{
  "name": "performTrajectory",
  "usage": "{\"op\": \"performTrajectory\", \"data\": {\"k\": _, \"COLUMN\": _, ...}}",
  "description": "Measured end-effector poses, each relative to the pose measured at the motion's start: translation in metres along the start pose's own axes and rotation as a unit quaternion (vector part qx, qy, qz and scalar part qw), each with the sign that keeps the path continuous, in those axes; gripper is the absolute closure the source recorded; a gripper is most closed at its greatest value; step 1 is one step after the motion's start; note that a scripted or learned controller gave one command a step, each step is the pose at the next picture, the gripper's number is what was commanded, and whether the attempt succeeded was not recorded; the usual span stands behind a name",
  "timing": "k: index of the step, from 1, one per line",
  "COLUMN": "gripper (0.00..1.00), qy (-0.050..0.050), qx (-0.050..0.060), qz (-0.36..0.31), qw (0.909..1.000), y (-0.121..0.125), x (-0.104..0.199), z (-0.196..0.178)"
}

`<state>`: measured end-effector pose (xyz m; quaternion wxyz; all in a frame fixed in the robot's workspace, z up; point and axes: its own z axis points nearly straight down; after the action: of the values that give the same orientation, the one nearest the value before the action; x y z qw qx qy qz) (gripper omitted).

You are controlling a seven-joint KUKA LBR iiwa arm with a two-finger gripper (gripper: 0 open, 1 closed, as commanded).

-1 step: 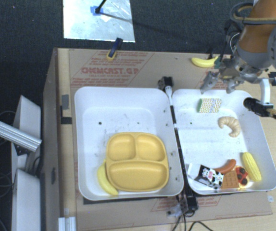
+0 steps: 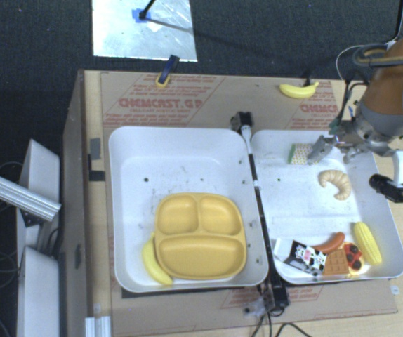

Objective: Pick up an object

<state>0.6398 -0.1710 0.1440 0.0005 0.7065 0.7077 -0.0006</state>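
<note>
Camera view | tool (image 2: pixel 333 148) spread, nothing held, hovering over right bin (image 2: pixel 398 258) above croissant (image 2: pixel 336 182) | risk: closing off-centre, curved pastry slipping out, grabbing air

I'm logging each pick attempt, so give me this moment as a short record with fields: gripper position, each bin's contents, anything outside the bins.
gripper: above the far part of the right bin, near a green sponge; nothing seen between its fingers
right bin contents: sponge, croissant, corn cob, sausage, waffle, black-and-white toy
left bin contents: yellow divided plate, banana against its near-left edge
outside bins: second banana on the bench behind the right bin
</note>
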Motion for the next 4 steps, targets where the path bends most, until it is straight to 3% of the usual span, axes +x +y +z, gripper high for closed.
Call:
{"op": "performTrajectory", "data": {"k": 1, "gripper": 0.0, "qy": -0.002, "qx": -0.008, "qz": -0.001, "qw": 1.0, "y": -0.023, "x": -0.028, "z": 0.053}}
{"op": "performTrajectory", "data": {"k": 2, "gripper": 0.0, "qy": 0.0, "qx": -0.003, "qz": -0.001, "qw": 1.0, "y": -0.057, "x": -0.009, "z": -0.053}}
{"op": "performTrajectory", "data": {"k": 3, "gripper": 0.0, "qy": 0.0, "qx": -0.001, "qz": 0.0, "qw": 1.0, "y": -0.043, "x": -0.032, "z": -0.011}}
{"op": "performTrajectory", "data": {"k": 4, "gripper": 0.0, "qy": 0.001, "qx": -0.001, "qz": -0.001, "qw": 1.0, "y": -0.039, "x": 0.0, "z": 0.031}}
